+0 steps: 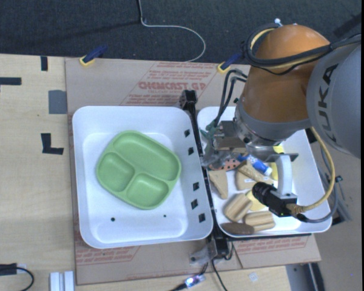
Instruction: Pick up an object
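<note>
Gripper (221, 153) sits low in right bin (312, 220) over wooden blocks (246, 208); nothing visibly lifted yet, grip state can't be told.

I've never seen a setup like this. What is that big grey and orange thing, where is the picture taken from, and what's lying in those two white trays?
The big grey and orange thing is a robot arm, reaching in from the right. A single camera fixed above the bench looks down at a slant. The arm's wrist ends in a gripper, a two-finger claw, lowered over the right bin; I cannot tell whether it is open or holding anything. The left bin holds a green divided plate. The right bin holds a jumble of small items, among them tan wooden blocks and a blue and white piece. Both bins sit on a sheet of cardboard. The job is to pick up one object.
</note>
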### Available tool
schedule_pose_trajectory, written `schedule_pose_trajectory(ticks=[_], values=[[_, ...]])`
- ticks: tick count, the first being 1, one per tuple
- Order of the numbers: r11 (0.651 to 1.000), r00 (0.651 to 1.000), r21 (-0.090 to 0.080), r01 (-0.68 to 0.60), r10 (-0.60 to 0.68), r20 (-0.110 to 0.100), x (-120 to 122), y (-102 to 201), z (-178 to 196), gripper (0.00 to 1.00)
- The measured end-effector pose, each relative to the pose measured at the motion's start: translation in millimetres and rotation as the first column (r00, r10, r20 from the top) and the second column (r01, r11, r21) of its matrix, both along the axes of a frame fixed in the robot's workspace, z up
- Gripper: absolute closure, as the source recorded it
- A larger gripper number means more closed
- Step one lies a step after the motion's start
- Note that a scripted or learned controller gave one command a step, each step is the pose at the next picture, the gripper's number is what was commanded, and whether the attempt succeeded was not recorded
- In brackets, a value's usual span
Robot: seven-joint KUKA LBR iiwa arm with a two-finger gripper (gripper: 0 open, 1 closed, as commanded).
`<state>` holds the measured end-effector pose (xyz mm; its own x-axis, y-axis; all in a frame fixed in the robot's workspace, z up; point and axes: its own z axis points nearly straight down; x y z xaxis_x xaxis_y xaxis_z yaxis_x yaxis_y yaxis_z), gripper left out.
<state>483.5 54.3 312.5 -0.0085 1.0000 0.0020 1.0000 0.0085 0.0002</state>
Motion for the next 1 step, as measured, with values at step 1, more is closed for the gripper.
schedule_pose_trajectory(ticks=[1], values=[[1.0,1.0,0.001,0.004,-0.004,0.017,1.1,7.1,160.3,1.0]])
